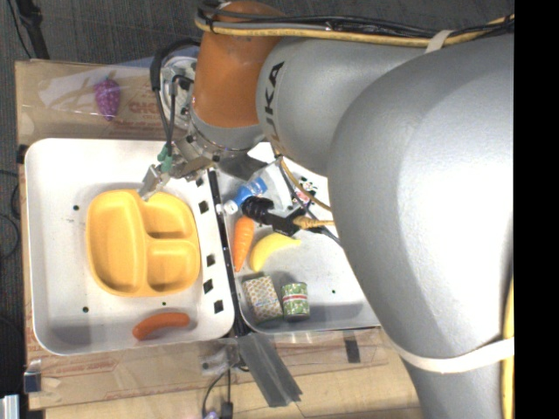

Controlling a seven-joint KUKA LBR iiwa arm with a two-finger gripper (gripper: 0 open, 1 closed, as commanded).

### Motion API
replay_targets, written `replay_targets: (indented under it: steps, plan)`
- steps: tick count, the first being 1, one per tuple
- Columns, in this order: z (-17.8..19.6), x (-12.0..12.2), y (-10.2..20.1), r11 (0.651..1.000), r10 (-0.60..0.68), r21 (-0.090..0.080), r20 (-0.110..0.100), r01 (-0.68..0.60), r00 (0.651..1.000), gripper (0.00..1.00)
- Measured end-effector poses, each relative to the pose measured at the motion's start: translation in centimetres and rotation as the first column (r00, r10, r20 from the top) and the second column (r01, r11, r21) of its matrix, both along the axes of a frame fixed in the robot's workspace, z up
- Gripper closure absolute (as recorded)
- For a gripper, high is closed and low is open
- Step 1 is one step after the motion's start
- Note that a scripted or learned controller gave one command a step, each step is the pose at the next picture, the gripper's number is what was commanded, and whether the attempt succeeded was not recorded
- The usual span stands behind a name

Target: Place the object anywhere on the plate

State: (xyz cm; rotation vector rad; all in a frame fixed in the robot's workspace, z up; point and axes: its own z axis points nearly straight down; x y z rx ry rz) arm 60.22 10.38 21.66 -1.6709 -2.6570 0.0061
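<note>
On the bench, I see two white bins over dark carpet; the gripper hovers at the yellow plate, its jaw state unclear to me.

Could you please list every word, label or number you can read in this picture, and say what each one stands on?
"KA": dark letters on the grey arm just below its orange band, the rest of the word hidden by the curve.
Pale print on the bench beside the purple toy: too faint to read.
Pattern on the small green can: too small to read.
Pattern on the speckled box: no legible text.
</note>
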Motion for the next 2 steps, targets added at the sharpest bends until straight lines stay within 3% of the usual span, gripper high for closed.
replay_targets:
  steps: [1,2]
  plan:
    - [0.96,0.01,0.06,1.0,0.006,-0.001,-0.001,-0.006,1.0,1.0]
    - [0.96,0.01,0.07,1.0,0.006,-0.001,-0.002,-0.006,1.0,0.0]
